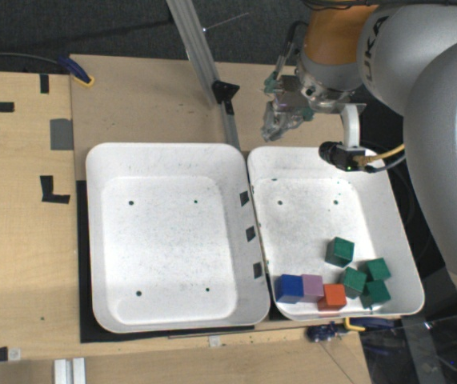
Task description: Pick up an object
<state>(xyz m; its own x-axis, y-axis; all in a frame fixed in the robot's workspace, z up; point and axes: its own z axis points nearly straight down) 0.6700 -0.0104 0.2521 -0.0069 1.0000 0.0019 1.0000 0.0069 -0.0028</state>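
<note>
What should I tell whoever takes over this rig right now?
Gripper: above the far edge of the right bin, nothing seen between its fingers; open or shut is unclear.
Blocks: all in the right bin's near corner: blue, purple, orange, and four green.
Left bin: no blocks.
Done: nothing picked.
Left: move over the blocks, descend, grasp one, lift.

A robotics lab: a plywood tabletop (156, 102) marked with black tape, two white bins (100, 214) at the centre, a metal camera pole (200, 46) at twelve o'clock, loose cables (20, 58) at ten o'clock.
</note>
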